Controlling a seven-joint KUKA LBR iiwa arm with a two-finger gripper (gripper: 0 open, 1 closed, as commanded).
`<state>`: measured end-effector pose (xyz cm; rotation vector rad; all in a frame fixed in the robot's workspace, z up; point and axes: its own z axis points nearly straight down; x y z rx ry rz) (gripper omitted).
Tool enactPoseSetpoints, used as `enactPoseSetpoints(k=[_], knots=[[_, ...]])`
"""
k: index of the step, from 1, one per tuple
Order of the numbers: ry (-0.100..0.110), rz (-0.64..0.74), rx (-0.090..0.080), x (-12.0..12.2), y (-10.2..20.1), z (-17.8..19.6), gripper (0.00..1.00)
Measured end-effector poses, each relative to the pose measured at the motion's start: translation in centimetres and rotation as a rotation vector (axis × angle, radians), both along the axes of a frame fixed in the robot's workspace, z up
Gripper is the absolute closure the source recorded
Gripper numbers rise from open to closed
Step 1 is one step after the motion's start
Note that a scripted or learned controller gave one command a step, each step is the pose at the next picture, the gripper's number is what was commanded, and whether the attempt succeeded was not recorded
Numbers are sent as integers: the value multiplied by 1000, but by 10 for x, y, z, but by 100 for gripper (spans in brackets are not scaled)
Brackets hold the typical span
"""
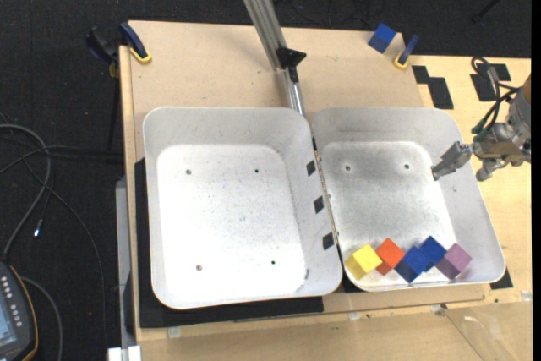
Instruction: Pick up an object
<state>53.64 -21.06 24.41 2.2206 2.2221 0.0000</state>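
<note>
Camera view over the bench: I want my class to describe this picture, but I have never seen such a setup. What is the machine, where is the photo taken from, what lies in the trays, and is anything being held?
The photo comes from one fixed camera above a wooden bench, looking down at a slant. Two shallow white bins sit side by side: the left bin and the right bin. The machine is a robot arm reaching in from the right; its gripper, a two-finger hand, hangs over the right bin's right rim with nothing between its fingers. Along that bin's near edge four small blocks cluster: a yellow block, an orange block, a blue block and a purple block. Another blue cube rests on the bench's far right corner.
</note>
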Motion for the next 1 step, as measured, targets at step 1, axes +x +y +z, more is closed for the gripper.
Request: enactPoseSetpoints(k=[1], knots=[[-3, 3, -1, 1, 0, 10, 100]])
